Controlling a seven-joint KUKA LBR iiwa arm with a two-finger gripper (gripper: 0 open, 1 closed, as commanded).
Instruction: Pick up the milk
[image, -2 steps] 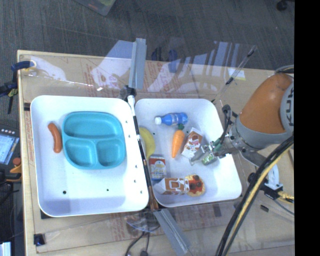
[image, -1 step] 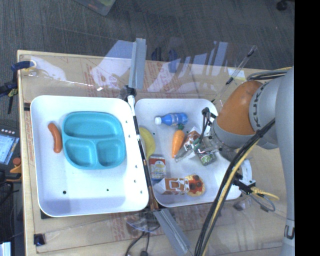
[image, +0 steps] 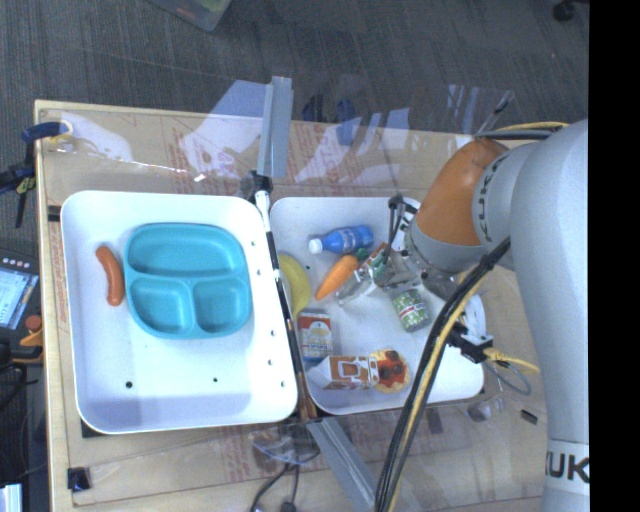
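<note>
Grey robot arm (image: 545, 300) with its orange band looms largest, reaching over the right white plastic bin (image: 455, 385), its gripper (image: 375, 272) low beside an orange carrot (image: 336, 276); how wide the claw stands cannot be told. Small red-and-white milk carton (image: 314, 334) lies near that bin's left wall. Both bins rest on a pale wooden bench (image: 140, 150) above dark grey carpet (image: 120, 50).

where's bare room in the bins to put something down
Left bin: bare floor along the near edge below the blue tray, and a thin strip left of the sausage. Right bin is crowded: bottle, carrot, banana, cartons and the gripper.
</note>
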